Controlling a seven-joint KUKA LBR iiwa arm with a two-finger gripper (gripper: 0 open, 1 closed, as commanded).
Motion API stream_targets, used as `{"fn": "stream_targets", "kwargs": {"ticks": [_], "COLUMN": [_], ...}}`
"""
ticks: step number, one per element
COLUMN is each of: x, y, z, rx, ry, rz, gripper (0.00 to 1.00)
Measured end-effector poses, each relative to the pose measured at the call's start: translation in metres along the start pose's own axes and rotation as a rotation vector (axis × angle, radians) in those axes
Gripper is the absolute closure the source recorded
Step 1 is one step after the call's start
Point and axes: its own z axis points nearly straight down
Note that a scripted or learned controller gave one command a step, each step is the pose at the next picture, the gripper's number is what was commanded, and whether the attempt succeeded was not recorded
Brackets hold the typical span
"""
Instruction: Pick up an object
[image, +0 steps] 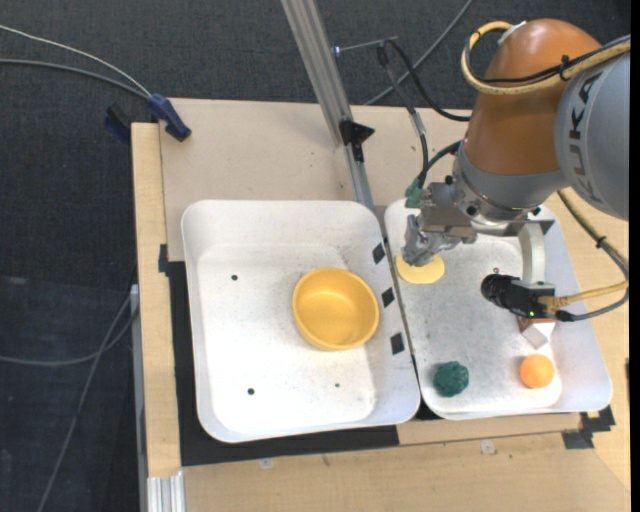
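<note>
Objects in right white bin (575, 385), nearest first: dark green lumpy ball (451, 378) at 6 o'clock, small orange ball (537, 372) at 4 o'clock. Left white bin (215, 400): round yellow plastic bowl (335, 308), upright, centre-right. Farther, at 11 o'clock of right bin, pale yellow flat disc (423, 270); grey two-finger gripper (424, 249) directly over it. Finger state: cannot tell.

One readable marking, on the robot arm

The grey arm (600, 120) carries large dark letters near the right edge; "KU" can be read, and the rest of the word is cut off. I can read no other text.
</note>
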Motion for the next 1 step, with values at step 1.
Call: {"fn": "stream_targets", "kwargs": {"ticks": [1], "x": [0.0502], "y": [-0.0124], "z": [0.0251], "rx": [0.004], "ry": [-0.002], "rz": [0.000], "gripper": [1.00]}}
